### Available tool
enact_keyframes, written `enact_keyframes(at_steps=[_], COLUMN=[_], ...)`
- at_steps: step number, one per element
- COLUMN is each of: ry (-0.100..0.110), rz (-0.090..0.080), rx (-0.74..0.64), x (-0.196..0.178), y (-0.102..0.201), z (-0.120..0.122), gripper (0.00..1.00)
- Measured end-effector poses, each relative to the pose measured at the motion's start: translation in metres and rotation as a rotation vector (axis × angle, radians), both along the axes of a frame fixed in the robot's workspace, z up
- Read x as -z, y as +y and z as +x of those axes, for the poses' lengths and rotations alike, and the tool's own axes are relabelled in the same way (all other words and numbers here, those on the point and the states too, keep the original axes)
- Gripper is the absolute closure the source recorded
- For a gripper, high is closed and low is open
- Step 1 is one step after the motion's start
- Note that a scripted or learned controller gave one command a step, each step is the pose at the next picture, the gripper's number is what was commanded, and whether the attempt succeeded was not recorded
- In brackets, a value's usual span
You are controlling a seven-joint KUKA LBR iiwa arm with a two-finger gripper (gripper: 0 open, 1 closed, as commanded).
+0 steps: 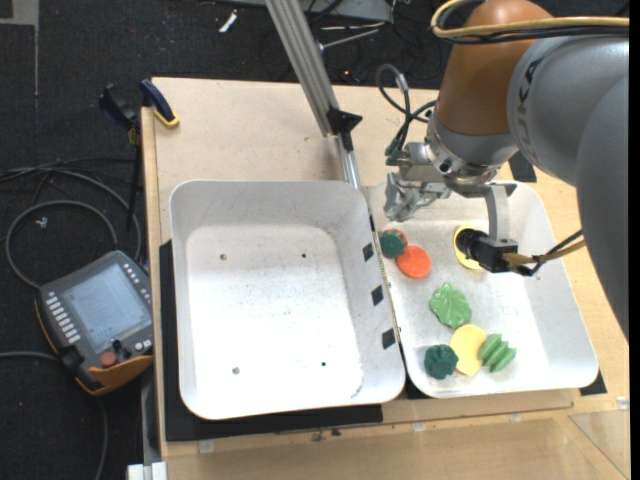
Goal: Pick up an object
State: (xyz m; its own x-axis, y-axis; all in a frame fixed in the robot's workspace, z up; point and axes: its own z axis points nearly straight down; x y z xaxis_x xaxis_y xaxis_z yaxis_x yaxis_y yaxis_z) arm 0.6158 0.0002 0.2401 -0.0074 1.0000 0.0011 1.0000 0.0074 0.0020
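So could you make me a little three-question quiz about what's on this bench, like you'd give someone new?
1. True or false: all the small toy pieces lie in the right bin.
2. Which piece lies closest to the gripper?
A. the light green leaf
B. the orange piece
C. the yellow disc
3. Fill in: the left bin meets the right bin along its ____ edge, as the camera sees it.

Key: 1 true. 2 B; the orange piece sits just below the gripper, beside a small dark green piece. 3 right.
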Motion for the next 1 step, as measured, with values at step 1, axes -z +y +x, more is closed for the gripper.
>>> enact_keyframes(at_steps=[1], ry=[0.001], rz=[0.0], rx=[-0.001], x=[0.0133], y=[0.0533], z=[0.0132], gripper=[1.0])
